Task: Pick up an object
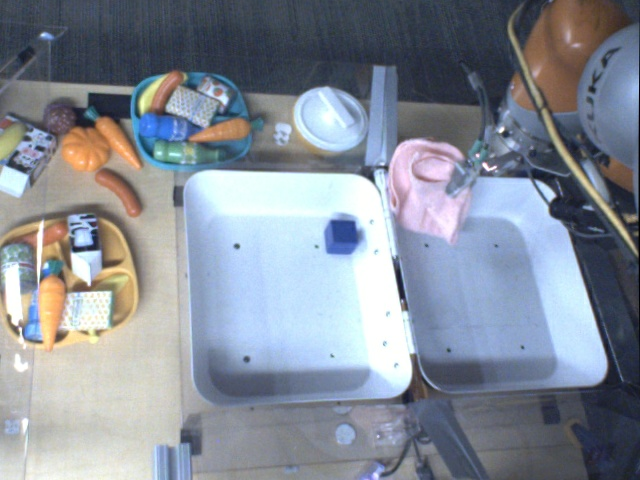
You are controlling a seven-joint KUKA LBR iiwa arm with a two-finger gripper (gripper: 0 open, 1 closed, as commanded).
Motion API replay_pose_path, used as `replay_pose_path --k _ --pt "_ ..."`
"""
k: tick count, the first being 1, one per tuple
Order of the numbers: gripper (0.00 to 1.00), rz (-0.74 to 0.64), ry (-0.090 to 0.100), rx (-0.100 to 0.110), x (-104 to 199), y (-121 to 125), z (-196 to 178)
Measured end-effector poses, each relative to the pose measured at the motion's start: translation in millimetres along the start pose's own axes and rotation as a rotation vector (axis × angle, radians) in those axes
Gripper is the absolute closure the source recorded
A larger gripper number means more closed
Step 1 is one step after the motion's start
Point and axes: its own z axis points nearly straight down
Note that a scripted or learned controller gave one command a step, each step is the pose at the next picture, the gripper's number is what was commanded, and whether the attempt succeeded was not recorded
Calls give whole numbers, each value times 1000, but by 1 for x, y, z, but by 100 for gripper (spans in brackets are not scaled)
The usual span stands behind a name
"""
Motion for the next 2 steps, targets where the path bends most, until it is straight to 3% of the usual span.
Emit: replay_pose_path --k 1,2 --pt "100 -246 0 1 73 37 3" --pt "100 157 -5 -6 117 27 8"
